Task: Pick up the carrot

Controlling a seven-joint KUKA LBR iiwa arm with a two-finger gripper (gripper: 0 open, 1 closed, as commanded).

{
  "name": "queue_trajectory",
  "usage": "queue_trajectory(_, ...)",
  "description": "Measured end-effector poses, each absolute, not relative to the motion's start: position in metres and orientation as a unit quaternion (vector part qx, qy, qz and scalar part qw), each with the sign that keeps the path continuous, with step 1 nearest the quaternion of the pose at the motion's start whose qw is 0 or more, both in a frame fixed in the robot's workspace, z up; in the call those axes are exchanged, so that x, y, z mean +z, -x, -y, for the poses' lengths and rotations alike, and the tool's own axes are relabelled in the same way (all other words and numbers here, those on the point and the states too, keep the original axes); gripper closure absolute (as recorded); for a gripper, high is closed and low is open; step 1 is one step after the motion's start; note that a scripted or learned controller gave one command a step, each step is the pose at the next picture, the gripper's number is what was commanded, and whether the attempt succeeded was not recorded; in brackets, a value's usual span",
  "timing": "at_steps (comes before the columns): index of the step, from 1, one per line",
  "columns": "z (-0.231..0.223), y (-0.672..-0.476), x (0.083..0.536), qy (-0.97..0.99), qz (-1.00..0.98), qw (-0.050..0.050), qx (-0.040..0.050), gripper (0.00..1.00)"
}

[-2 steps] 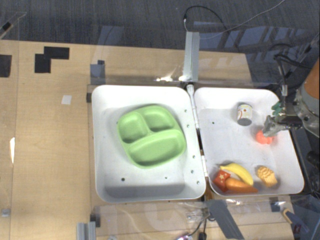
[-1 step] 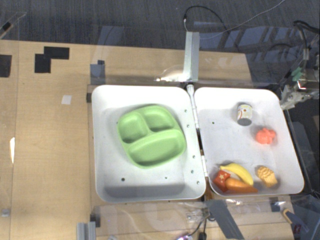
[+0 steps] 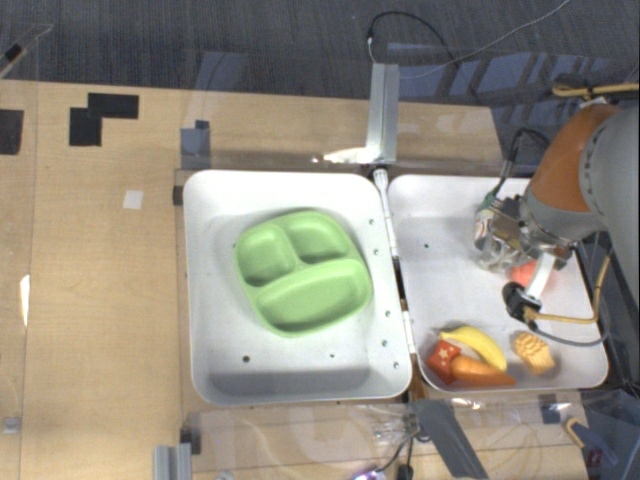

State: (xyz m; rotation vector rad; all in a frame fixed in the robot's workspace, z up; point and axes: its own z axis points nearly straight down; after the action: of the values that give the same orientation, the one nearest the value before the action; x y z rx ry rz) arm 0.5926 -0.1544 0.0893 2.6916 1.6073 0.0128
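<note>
Carrot [image 3: 481,371] lies beside banana [image 3: 477,345]; no legible writing.

Single fixed camera overhead, slanted down onto both bins [image 3: 300,193].

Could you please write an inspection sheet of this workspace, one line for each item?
Surface: wooden bench bearing a left bin and a right bin.
Job's things: carrot lying at the right bin's near edge, free.
Clutter: banana, red piece and yellow-brown piece beside the carrot; green divided plate in the left bin.
Grippers: end effector over the right bin's far part, apart from the carrot.
Cables: black cable behind the bins; yellow cable at the arm.
Surroundings: dark carpet.
</note>
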Motion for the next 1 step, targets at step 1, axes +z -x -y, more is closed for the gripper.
queue_trajectory(1,0.153,-0.5945,0.0998,-0.857,-0.515,0.004,0.0055,1.0)
